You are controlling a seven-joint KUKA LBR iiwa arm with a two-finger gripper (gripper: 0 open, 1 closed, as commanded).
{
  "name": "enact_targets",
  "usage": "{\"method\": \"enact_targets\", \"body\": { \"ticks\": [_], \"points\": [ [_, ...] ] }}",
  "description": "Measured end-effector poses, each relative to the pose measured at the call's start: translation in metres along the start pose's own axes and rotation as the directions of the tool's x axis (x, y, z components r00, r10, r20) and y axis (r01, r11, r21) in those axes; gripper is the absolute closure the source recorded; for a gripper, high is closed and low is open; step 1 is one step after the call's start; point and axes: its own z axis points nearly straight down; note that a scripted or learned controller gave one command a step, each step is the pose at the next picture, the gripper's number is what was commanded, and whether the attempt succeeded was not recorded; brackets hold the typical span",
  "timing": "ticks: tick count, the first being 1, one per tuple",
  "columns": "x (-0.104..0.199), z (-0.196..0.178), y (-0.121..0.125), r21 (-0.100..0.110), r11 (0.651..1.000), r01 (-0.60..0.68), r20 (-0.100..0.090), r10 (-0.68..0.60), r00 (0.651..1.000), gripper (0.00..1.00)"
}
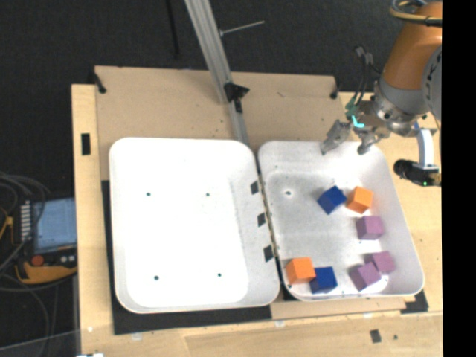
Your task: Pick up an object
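Note:
My gripper (pixel 348 141) hangs over the far edge of the right bin (pixel 297 222), open, with nothing between its two fingers. Several small blocks lie in that bin. A blue block (pixel 332 199) and an orange block (pixel 360 199) sit side by side below the gripper. A purple block (pixel 370 227) lies just nearer, at the right wall. Along the near edge are an orange block (pixel 300 269), a blue block (pixel 323 279) and two purple blocks (pixel 365 275) (pixel 383 262).
The left bin (pixel 182 222) lies beside the right one, joined by black clips (pixel 261 218). A slanted metal pole (pixel 216 50) rises from behind the bins. A control pendant (pixel 44 233) and cables lie off the bench at left.

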Motion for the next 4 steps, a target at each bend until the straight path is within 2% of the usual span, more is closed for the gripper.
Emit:
{"method": "enact_targets", "body": {
  "ticks": [1,3,4],
  "points": [
    [-0.001,-0.003,0.001,-0.004,1.000,0.003,0.004,-0.003,1.000,0.00],
    [-0.014,0.091,0.005,-0.001,1.000,-0.001,0.003,0.001,1.000,0.00],
    [-0.015,0.114,0.005,-0.004,1.000,0.001,0.004,-0.001,1.000,0.00]
  ]
}}
